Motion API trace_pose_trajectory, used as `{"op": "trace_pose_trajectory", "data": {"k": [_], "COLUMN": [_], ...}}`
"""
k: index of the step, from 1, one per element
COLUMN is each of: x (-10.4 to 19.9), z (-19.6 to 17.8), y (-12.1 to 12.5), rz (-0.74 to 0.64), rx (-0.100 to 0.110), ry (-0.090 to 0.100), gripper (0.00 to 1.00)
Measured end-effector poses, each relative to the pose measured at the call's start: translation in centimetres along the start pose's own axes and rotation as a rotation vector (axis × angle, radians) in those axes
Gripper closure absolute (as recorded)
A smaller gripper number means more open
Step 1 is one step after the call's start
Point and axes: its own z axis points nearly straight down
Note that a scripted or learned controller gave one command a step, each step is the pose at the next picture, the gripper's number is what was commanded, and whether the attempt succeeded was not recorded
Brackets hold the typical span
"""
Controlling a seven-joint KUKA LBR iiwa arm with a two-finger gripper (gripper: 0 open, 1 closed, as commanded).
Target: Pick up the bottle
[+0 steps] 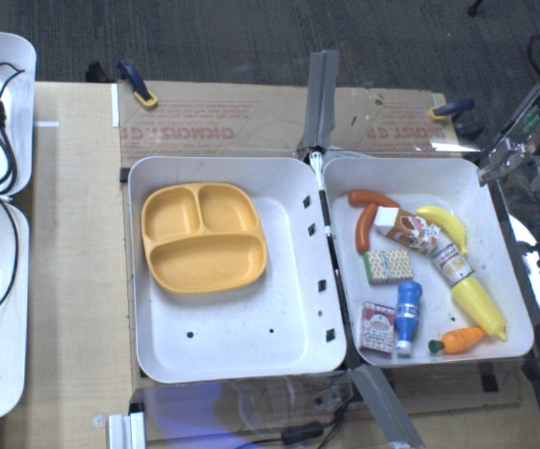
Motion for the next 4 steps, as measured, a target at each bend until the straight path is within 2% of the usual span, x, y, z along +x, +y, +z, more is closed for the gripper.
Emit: {"op": "trace_pose_trajectory", "data": {"k": [1, 2, 3, 4], "x": [2.7, 2.3, 2.6, 6.8], "z": [17.2, 15.6, 15.3, 19.0], "y": [-5.2, -1.8, -1.4, -3.9], "rz": [-0.102, 0.042, 0.013, 0.24], "rx": [0.002, 0.0, 0.0, -0.007], "ry": [0.003, 0.001, 0.001, 0.001], "gripper": [0.0, 0.0, 0.0, 0.0]}}
